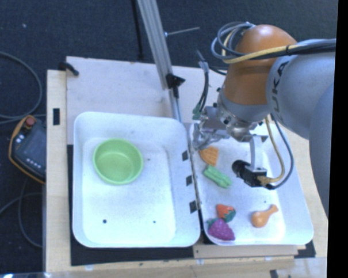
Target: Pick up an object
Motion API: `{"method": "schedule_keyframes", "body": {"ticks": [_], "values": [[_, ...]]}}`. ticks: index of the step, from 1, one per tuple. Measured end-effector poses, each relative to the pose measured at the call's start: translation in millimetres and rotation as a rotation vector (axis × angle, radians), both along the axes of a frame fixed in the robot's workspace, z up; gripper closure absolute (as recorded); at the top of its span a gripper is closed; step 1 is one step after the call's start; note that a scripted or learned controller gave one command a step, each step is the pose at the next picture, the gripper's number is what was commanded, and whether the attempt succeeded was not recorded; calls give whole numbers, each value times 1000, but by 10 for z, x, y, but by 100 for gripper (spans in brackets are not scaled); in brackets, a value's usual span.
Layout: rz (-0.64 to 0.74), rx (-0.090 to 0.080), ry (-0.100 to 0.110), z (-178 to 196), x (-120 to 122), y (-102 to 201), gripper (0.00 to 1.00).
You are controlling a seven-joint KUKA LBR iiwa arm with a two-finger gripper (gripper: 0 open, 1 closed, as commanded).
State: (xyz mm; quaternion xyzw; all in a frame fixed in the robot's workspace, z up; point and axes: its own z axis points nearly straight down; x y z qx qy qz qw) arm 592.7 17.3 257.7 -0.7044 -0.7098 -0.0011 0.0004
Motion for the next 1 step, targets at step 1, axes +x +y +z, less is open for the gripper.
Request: {"method": "schedule_keyframes", "body": {"ticks": [1], "values": [[-1, -1, 1, -120, -95, 459, 100]]}}
